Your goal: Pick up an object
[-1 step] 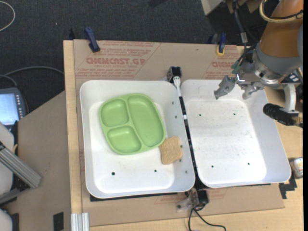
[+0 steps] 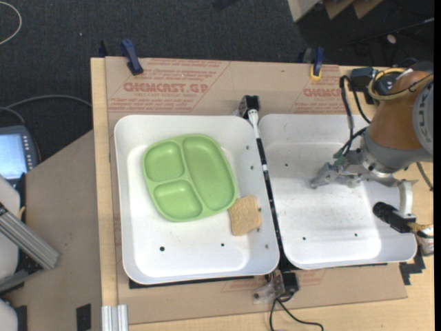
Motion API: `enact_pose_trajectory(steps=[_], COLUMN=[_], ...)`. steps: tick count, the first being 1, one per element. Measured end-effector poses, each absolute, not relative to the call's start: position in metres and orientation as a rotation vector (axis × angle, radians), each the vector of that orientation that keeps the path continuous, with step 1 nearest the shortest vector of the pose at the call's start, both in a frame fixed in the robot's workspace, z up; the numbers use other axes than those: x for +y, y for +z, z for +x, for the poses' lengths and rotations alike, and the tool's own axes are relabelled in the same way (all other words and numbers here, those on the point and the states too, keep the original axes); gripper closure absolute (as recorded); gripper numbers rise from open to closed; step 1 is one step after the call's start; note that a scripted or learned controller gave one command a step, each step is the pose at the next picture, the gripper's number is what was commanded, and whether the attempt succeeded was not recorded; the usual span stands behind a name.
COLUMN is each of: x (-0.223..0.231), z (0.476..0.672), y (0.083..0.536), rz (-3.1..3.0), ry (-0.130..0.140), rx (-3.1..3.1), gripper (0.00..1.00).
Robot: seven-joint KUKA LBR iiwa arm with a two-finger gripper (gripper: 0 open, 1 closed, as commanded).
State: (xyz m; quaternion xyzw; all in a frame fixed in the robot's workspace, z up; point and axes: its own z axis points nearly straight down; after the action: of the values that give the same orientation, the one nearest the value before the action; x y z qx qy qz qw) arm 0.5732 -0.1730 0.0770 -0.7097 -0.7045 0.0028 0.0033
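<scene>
Tan sponge-like piece (image 2: 244, 215) in left bin (image 2: 131, 205) touching green divided plate (image 2: 189, 178), gripper (image 2: 322, 178) low over right bin (image 2: 303, 240), fingers apart, holding nothing, well apart from obj.

In the left bin (image 2: 131, 205), a green divided plate (image 2: 189, 178) takes up the middle and far part, with a tan sponge (image 2: 244, 216) touching its near right corner by the bin's right wall. The near edge and left side lie open. The right bin (image 2: 310, 247) has bare floor along its near and left parts; the arm (image 2: 396, 126) and gripper (image 2: 324, 178) occupy its right side.
</scene>
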Motion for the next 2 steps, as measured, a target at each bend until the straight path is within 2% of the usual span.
enact_pose_trajectory(steps=[1, 2], x=[-0.211, -0.192], z=[0.548, 0.533], y=[0.247, 0.527], rz=[-2.239, -2.234], ry=[-0.009, -0.016], rx=[-2.229, -2.239], gripper=[0.00, 0.00])
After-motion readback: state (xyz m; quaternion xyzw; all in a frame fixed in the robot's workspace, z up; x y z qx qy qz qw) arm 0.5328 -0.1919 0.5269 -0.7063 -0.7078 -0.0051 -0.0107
